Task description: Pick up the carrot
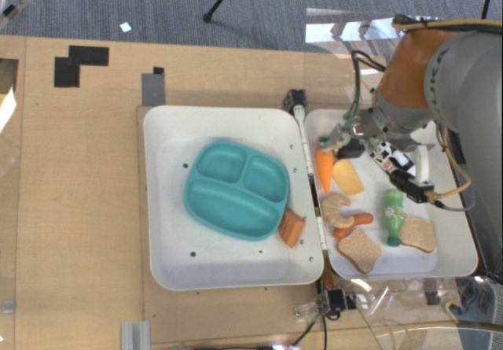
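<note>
On the wooden surface (78,207) two shallow white bins sit side by side. The left bin (169,262) carries a teal divided plate (236,189) near its middle, and a small orange-brown chunk of food (291,228) lies just beside the plate's near right corner, close to the bin's right wall. In the right bin (452,258), the carrot (324,171) lies by the left wall, its thick end pointing far and its tip pointing near, touching or almost touching a yellow piece of food (348,178) on its right. Nearer the camera lie a pale bitten-looking pastry (336,209), a small red sausage (357,221) and a slice of toast (360,249). Further right stand a green bottle-shaped toy (393,216) and another slice of bread (417,235). The grey arm (464,89) with its orange band reaches in from the right, and its pincer (346,138) hangs over the far left corner of this bin, just beyond the carrot's thick end; how far it is open I cannot tell, and nothing is seen gripped in it.
</note>
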`<move>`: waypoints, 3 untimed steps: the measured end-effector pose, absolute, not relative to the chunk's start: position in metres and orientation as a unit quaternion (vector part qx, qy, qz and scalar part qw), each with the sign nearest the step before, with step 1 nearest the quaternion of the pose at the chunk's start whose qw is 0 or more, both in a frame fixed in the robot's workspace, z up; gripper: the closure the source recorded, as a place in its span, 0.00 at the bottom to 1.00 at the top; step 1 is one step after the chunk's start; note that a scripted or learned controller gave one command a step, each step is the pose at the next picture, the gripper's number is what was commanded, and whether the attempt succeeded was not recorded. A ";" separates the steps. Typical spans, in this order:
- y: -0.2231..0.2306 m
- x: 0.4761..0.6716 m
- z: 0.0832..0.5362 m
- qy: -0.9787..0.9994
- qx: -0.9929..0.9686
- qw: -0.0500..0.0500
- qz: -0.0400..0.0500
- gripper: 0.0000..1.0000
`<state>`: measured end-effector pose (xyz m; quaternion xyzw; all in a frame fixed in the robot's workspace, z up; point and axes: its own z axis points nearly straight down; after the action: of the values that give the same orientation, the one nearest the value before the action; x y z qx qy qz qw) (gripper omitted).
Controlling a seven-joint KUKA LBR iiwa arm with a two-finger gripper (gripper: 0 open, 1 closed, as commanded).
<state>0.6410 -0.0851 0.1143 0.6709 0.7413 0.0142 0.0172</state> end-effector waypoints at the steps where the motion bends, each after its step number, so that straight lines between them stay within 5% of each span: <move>1: -0.088 0.592 0.088 0.638 0.770 0.005 0.003 0.00; 2: -0.083 0.597 0.088 0.535 0.845 0.001 0.003 0.00; 3: -0.081 0.601 0.100 0.539 0.842 0.003 0.006 1.00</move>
<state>0.6009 -0.0810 0.1004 0.8422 0.5391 0.0060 0.0030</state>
